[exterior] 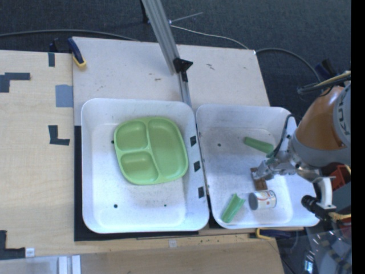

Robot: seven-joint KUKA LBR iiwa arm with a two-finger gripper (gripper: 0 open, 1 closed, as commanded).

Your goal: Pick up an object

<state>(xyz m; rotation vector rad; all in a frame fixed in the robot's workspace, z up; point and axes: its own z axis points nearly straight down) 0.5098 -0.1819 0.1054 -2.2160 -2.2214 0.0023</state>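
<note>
The right bin (228,119) holds a green stick-shaped piece (258,145) near its back right, a second green piece (232,208) near the front, a small white can with a red label (263,199) lying on its side, and a small brown item (260,182) just behind the can. My gripper (266,172) hangs low over the bin, directly above the brown item and a little behind the can. Nothing shows between its tips.
A green divided plate (151,150) lies in the left bin (91,170). A grey metal pole (162,24) slants in from the top toward the bins' shared back edge. Cables run over the dark floor behind the bench.
</note>
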